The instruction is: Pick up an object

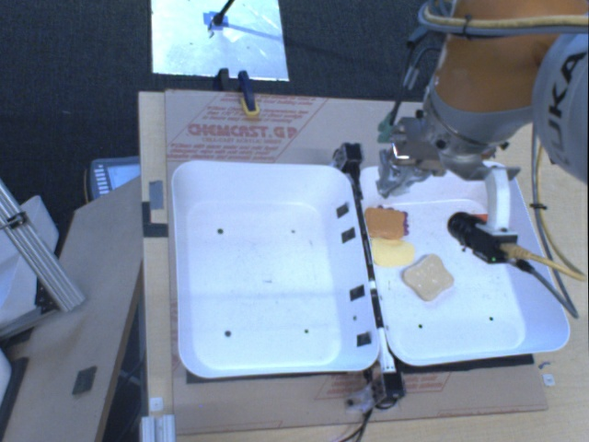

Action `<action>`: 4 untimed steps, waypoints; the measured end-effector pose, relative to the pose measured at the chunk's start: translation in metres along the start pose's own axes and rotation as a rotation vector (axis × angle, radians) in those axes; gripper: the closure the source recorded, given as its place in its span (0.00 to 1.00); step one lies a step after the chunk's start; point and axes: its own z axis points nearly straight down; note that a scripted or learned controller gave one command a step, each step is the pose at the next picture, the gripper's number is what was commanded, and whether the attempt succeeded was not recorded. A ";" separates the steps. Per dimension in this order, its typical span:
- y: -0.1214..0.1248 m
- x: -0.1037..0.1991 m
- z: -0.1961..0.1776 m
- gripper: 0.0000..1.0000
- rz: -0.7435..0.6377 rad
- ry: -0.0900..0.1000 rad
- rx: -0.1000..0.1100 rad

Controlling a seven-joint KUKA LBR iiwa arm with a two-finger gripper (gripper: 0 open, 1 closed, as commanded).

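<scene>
Three food-like pieces lie in the right bin (488, 343), near its left wall. An orange-brown slab with a purple edge (386, 222) sits furthest back. A flat yellow piece (394, 253) lies just in front of it, and a tan bread slice (428, 277) lies nearer the front. My gripper (390, 184) hangs over the bin's back left corner, just behind the orange-brown slab and apart from it. Nothing shows in its grasp.
The left bin (267, 274) stands beside the right one, with black clips (354, 265) along the shared wall. Both bins rest on a cardboard sheet (244, 129). A yellow and blue clamp (247, 95) and a shiny metal plate (219, 26) lie behind.
</scene>
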 end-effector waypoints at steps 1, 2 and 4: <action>-0.065 -0.041 0.009 1.00 0.012 -0.002 0.010; -0.058 0.033 -0.130 1.00 -0.003 0.003 -0.008; -0.065 0.182 -0.028 1.00 -0.002 -0.002 0.015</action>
